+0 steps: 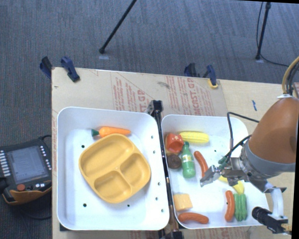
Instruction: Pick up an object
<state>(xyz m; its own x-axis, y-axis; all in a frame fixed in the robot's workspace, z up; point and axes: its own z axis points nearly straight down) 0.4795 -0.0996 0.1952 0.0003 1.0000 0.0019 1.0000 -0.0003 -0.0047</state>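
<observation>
Camera view looks down on the bench [111, 85], a board with red print across its far half and blue clamps [70, 68] at its far corners. Two white bins sit side by side on it. The left bin [65, 187] holds a yellow divided plate [114, 167] lying near its middle, tilted a little against the bin's edges. A carrot [113, 132] lies just beyond the plate, near the bin's far edge.

The arm [274, 140] enters over the right bin's [215, 126] right edge, its orange band uppermost and grey wrist below. Its gripper [210, 176] hangs over the middle of that bin, near a red sausage; whether the fingers are spread or pressed together cannot be told, and nothing can be seen between them.

The right bin carries the small toys. A corn cob [194, 138] lies near the far edge, with a red pepper [174, 143] beside it toward the left edge. A green bottle [188, 161] stands nearer the middle, a dark brown round piece [174, 161] touching its left side. The sausage [201, 162] lies just right of the bottle. A yellow piece [238, 187] pokes out under the wrist. Toward the near right corner an orange sausage [229, 206] lies beside a green bean pod [241, 206]. Along the near edge sit a cheese block [183, 201] and another sausage [193, 217].

A pendant [22, 170] rests on the floor, left of the bench.
</observation>
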